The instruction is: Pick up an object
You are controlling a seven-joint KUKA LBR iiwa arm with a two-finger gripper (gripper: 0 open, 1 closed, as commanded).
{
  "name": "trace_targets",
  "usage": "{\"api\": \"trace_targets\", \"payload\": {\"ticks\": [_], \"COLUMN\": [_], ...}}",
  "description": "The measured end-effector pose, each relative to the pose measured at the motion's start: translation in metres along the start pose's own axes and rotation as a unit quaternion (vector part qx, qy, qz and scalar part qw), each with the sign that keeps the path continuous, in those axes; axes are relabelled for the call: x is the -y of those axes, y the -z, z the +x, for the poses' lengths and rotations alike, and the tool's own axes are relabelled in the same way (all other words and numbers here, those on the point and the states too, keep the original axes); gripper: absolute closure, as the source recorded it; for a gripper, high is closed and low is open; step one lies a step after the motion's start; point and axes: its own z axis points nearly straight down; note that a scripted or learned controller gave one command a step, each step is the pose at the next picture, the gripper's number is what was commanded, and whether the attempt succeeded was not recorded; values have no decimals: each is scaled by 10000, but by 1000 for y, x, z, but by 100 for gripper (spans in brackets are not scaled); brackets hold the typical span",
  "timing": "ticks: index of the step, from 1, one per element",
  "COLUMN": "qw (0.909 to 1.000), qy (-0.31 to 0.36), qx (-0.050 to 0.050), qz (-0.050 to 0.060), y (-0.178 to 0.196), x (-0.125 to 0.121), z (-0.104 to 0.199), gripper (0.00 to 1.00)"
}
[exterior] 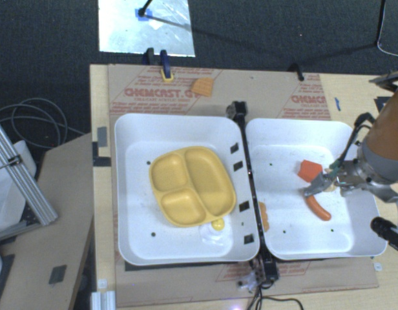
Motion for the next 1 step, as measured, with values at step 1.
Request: {"api": "trace_targets", "payload": {"ticks": [1], "qw": [10000], "qy": [-22], "qx": [14], "qz": [-2], "y": [-113], "x": [-16], "z": [-49], "gripper": [0]}}
